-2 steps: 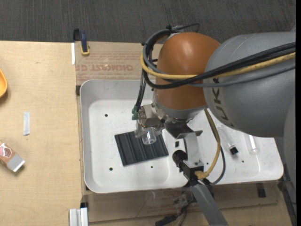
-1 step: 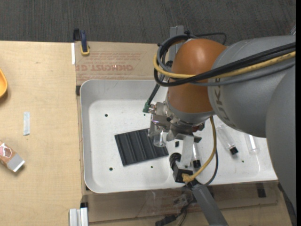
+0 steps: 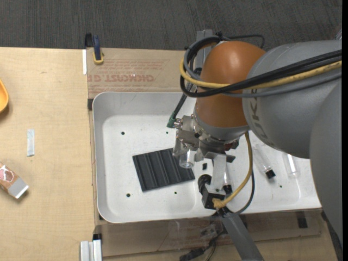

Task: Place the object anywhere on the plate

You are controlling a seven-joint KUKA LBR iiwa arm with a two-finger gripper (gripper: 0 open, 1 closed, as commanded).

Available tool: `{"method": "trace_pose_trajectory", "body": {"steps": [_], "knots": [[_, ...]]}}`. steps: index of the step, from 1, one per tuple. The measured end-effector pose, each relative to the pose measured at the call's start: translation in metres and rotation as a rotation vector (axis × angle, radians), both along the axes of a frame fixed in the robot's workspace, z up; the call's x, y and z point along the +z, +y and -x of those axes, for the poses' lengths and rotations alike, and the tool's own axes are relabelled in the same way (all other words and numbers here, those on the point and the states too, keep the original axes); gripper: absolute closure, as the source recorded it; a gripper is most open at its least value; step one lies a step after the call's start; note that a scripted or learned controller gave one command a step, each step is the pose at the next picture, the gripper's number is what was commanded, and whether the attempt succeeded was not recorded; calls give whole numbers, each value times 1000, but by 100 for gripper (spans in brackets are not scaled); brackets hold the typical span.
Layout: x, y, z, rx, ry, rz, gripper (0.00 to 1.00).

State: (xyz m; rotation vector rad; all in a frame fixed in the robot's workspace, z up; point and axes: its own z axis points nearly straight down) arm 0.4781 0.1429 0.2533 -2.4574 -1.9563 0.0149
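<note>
you see the gripper [image 3: 187,159] over the right edge of the dark ribbed plate [image 3: 161,169] in the white bin [image 3: 109,145]; its grip you can't tell.

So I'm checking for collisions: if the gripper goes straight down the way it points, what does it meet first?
Probably the right edge of the dark ribbed plate, lying directly under the gripper, though depth is hard to judge from this slant.

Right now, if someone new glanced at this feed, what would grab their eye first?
The big grey arm with its orange band fills the right side, cables looping round it. Beneath it the pincer hangs over the right edge of a dark ridged plate lying in the left white bin. I cannot tell whether it holds anything.
</note>
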Motion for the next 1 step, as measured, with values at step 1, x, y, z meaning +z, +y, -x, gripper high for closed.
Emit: {"method": "trace_pose_trajectory", "body": {"steps": [1], "knots": [[68, -50, 0, 21, -5, -2, 100]]}}
